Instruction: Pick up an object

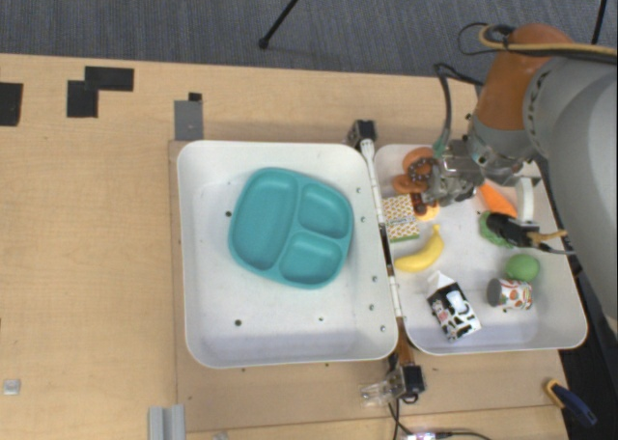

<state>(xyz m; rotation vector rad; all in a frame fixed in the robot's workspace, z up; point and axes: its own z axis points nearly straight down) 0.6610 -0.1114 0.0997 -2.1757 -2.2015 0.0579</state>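
In right bin (555,327), gripper (436,184) above banana (422,254)

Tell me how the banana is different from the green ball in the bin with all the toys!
The banana is yellow, while the green ball is green. The banana is long and curved; the green ball is round. The banana lies near the right bin's left wall, beside a patterned packet; the green ball sits toward the right side, just above a small cup. Both rest loose in the same white bin.
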